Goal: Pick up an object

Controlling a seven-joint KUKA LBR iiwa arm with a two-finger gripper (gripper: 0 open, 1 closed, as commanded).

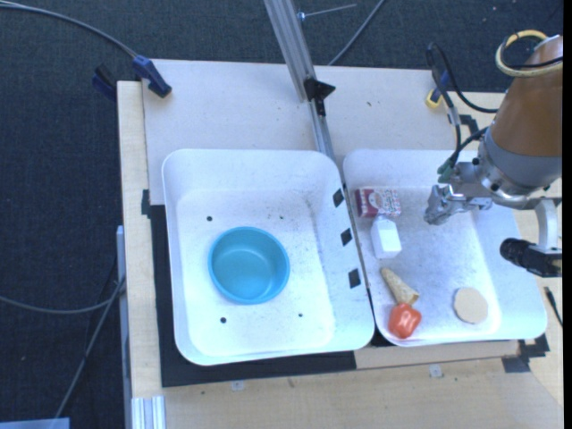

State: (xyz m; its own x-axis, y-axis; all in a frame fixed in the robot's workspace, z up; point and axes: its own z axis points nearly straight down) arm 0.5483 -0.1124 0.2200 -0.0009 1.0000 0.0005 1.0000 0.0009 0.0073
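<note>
The right bin (442, 266) holds a red-and-white carton (378, 203) at its far left, with a small white block (386, 238) just in front of it. Nearer the front lie a tan cone (399, 284), a red pepper (404, 320) and a round tan disc (470, 306). My gripper (440, 209) hangs over the far middle of this bin, to the right of the carton and apart from it. Nothing shows in its grasp. A blue bowl (249, 264) sits in the left bin (259, 186).
A slanted metal pole (290, 34) runs down to the gap between the bins. Black clips (347, 236) line the shared wall. A blue clamp (152, 74) grips the bench's far left corner. Cables trail behind the arm at the far right.
</note>
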